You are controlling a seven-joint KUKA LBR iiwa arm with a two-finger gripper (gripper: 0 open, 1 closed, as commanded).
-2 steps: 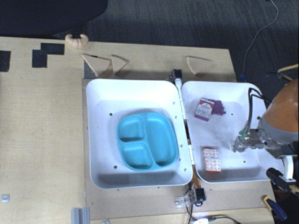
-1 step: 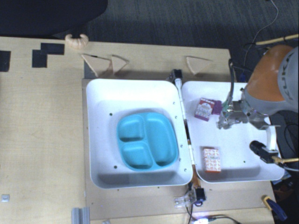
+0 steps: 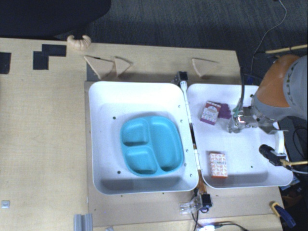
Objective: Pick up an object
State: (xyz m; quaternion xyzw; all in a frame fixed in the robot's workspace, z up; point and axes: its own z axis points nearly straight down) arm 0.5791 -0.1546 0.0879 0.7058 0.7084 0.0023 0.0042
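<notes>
The right bin holds two small boxes. A purple and white carton lies near its back left. A red and white patterned box lies near its front left. My gripper hangs low over the middle right of this bin, just right of the purple carton and apart from it. The metal fingers are small and blurred here. I see nothing between them.
The left bin holds a blue divided plate with three compartments. The grey arm with its orange band reaches in over the right bin's right edge. Wooden bench surface lies to the left and behind.
</notes>
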